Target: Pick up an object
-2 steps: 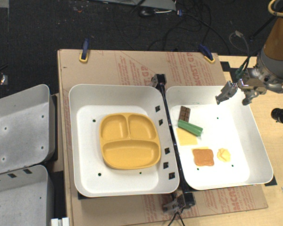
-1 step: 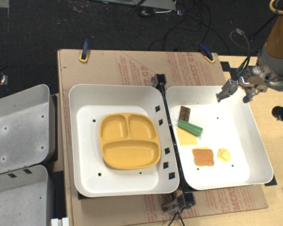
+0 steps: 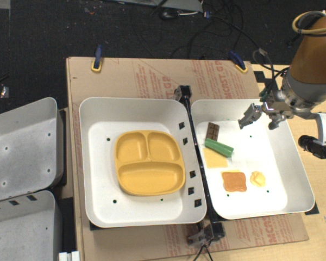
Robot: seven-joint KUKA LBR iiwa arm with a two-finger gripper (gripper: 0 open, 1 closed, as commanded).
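Robot gripper hangs over the top right part of the right bin, with its two fingers spread apart and nothing between them.

Down in that bin lie a green block, a brown bar, a pale yellow slice, an orange square and a small yellow lump. A yellow tray sits in the left bin.

I think the green block is light and stiff. Pinching it across its thin sides looks easiest.

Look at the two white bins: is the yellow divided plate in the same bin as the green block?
No, the yellow divided plate lies in the left bin, the green block in the right bin.
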